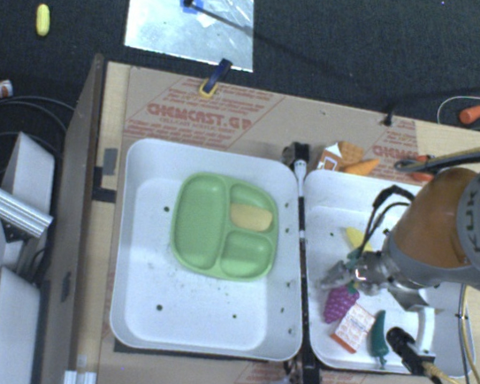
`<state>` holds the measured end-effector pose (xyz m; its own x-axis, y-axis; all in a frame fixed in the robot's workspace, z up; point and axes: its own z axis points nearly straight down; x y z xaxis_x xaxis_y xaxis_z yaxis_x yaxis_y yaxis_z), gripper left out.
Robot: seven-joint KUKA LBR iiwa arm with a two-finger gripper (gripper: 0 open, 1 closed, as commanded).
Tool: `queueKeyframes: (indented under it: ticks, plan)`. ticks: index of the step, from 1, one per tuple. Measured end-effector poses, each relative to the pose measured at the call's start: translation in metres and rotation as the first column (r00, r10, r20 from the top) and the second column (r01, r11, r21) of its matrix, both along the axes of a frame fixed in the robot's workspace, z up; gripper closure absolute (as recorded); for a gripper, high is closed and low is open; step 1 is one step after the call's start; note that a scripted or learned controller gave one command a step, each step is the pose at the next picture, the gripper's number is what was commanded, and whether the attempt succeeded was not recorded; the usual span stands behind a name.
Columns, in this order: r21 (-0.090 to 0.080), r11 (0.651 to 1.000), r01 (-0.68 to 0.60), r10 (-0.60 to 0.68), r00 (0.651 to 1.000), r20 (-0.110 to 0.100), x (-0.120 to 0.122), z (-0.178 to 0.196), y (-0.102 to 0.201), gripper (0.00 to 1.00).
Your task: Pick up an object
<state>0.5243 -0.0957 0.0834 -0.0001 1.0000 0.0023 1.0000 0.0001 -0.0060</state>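
Note:
My gripper (pixel 346 274) hangs low in the right bin (pixel 335 212), just above a purple bunch of toy grapes (pixel 340 303). A small red and white box (pixel 352 328) lies to the right of the grapes, and a green-handled tool (pixel 379 338) lies beyond it. A yellow piece (pixel 354 239) shows just behind the gripper. Nothing is visibly between the fingers. The grey arm with its orange band (pixel 431 226) covers the right side of this bin.
The left bin (pixel 138 306) holds a green divided plate (pixel 222 227) with a yellow item (pixel 251 218) in its upper right section. A dark divider (pixel 301 240) runs between the bins. An orange carrot-like piece (pixel 360 166) lies on the cardboard behind the right bin.

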Motion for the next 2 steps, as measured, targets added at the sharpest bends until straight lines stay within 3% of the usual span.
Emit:
queueKeyframes:
  ticks: [1, 2]
  plan:
    - [-0.001, 1.0, 0.0, 0.0, 1.0, 0.004, -0.03, 0.001, 0.011, 0.0]
    - [-0.008, 1.0, -0.003, 0.003, 1.0, 0.019, 0.038, 0.066, -0.032, 0.0]
